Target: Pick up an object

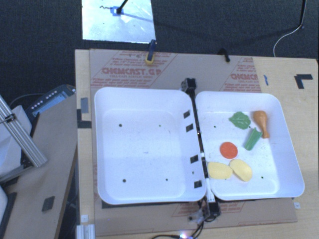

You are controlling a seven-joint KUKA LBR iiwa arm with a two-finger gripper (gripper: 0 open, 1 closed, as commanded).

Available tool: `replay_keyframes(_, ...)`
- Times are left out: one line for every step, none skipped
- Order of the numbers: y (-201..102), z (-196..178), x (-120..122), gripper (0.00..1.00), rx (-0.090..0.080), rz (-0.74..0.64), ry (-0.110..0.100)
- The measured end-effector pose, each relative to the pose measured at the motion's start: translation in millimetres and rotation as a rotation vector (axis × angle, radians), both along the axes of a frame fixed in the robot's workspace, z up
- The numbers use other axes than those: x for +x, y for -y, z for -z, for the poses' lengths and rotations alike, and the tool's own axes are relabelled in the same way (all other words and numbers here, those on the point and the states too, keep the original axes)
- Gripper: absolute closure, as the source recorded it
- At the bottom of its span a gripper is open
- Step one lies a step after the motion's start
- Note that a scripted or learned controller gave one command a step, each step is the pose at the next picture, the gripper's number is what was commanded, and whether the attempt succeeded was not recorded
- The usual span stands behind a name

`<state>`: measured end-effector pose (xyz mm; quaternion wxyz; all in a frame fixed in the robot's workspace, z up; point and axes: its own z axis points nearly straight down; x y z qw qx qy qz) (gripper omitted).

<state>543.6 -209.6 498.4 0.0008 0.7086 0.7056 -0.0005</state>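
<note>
Six objects, camera view: all in the right bin (276,176), lying flat on its floor.
Far group: green leafy piece (240,119), orange drumstick shape (260,122) and green stick (252,139), close together; stick just beside the drumstick's narrow end.
Near group: left yellow lump (219,171) and right yellow lump (241,170), touching or nearly so, with the first close to the inner wall.
Best target, as a judgement: red disc (229,150), set apart from its neighbours with bare floor on most sides; low profile though, so needs a deep, centred descent.
Second choice: green stick, closed across its short width.
Gripper state: cannot tell.
Edges: bin walls sloped; clips along the centre seam between the bins worth avoiding.
Open room: right half of the right bin bare, good for an approach from the right; left bin (144,148) wide open on the tabletop (279,68).
Risk: nudging a neighbour when going for crowded pieces.
</note>
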Motion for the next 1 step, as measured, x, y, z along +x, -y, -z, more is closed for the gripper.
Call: replay_keyframes(-92.7, 133.9, -23.4, 1.0, 0.008, -0.016, -0.012)
